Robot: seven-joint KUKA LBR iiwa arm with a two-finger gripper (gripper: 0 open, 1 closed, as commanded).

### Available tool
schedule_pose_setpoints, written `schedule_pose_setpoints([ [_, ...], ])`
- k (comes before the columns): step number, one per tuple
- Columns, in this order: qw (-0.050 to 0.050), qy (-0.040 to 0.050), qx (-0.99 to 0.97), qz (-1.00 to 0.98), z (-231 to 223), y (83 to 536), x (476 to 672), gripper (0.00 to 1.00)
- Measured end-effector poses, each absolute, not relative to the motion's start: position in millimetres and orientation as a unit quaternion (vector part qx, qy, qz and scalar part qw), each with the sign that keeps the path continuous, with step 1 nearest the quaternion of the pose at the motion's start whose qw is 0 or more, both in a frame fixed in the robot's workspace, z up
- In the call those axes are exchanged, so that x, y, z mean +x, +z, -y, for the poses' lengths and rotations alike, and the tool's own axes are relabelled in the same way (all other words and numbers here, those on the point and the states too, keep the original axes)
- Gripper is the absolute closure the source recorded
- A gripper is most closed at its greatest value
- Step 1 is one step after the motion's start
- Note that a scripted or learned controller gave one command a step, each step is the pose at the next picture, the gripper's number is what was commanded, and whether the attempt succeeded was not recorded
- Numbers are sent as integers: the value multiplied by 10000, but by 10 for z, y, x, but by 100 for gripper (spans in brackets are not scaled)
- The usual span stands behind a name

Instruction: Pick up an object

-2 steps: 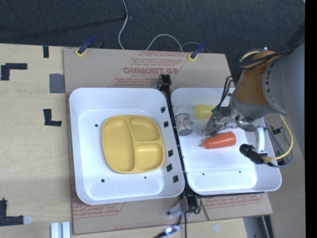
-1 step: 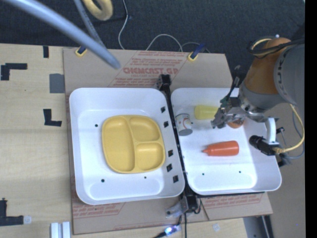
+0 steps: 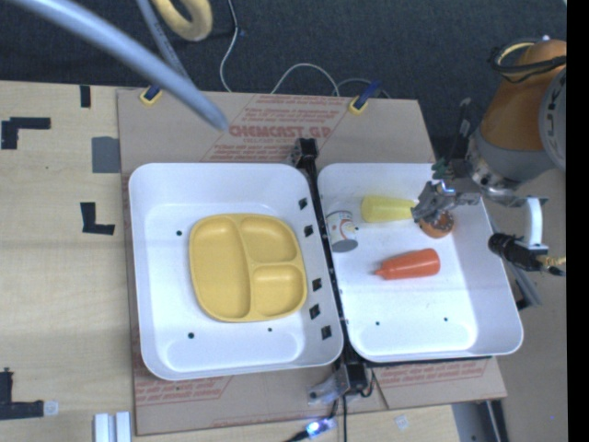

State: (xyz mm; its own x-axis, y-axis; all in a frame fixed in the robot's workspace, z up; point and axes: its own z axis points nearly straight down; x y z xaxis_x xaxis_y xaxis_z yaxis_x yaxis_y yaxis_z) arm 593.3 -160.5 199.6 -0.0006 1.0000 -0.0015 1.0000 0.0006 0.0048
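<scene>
In the right bin lie a yellow, banana-like object, an orange-red carrot-shaped object and a small round white-and-grey item near the divider. My gripper hangs low over the bin's upper right part, just right of the yellow object's end. A small brownish thing sits right under the gripper. Whether the gripper touches it is unclear.
The left bin holds a yellow divided plate. A black clip strip runs between the bins. Both bins rest on a cardboard sheet. The arm's grey body with its orange band stands at the right edge.
</scene>
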Motion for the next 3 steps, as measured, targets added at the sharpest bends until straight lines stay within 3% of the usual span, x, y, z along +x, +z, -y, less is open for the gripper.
schedule_pose_setpoints([
  [1,23,16,7060,-7082,1515,2590,5974,100],
  [3,-16,-7,7049,-7093,436,2439,5833,100],
])
